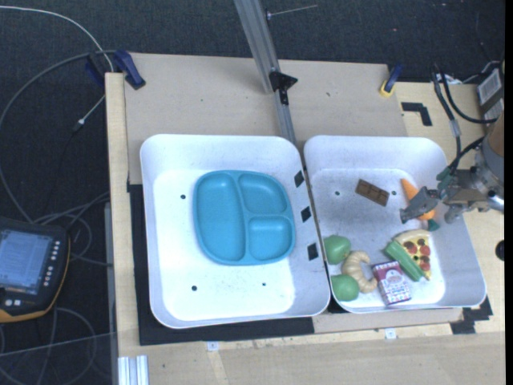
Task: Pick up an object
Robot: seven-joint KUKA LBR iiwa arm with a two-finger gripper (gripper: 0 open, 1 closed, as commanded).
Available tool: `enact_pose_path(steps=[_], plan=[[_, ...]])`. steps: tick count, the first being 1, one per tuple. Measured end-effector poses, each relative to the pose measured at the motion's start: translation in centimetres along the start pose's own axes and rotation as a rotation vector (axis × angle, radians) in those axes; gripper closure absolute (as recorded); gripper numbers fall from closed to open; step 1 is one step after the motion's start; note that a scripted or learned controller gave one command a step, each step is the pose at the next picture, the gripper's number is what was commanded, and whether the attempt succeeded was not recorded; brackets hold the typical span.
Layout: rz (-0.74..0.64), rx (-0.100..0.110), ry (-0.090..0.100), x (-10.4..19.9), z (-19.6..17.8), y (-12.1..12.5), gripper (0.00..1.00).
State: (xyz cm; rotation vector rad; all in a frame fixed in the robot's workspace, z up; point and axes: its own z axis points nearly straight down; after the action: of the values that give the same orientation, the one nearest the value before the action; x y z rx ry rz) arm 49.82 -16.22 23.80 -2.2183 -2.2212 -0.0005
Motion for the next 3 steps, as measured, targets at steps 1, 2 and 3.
enact_pose_path(steps=[1,2,3], plan=[[0.000,-0.001,0.000,0.0,0.0,0.0,0.00],[0.001,0.005,0.001,-0.2,4.3,0.3,0.00],[0.001,0.005,0.001,-0.7,10.0,1.1,0.00]])
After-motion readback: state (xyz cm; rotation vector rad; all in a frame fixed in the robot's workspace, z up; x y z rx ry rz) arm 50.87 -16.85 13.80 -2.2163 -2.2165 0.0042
